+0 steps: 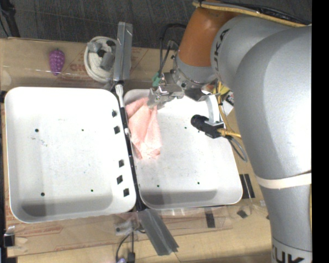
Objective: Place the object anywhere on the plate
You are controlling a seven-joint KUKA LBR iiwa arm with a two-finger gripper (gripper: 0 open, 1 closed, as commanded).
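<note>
A crumpled pink cloth (145, 130) lies in the right white bin (208, 179), against its left wall. Its upper end narrows and rises to my gripper (156, 99), which hangs over the bin's back left corner. The fingers are shut on that top corner of the cloth, while the rest of it drapes down onto the bin floor. The grey arm with its orange band (200, 37) reaches in from the right and hides the bin's back right part.
The left white bin (60, 152) stands beside the right one, with a grey divider bar (123, 141) between them. Behind the bins, a purple grape-like toy (56, 61) and a white coiled object (100, 56) rest on the bench. A black fitting (205, 125) juts from the arm over the right bin.
</note>
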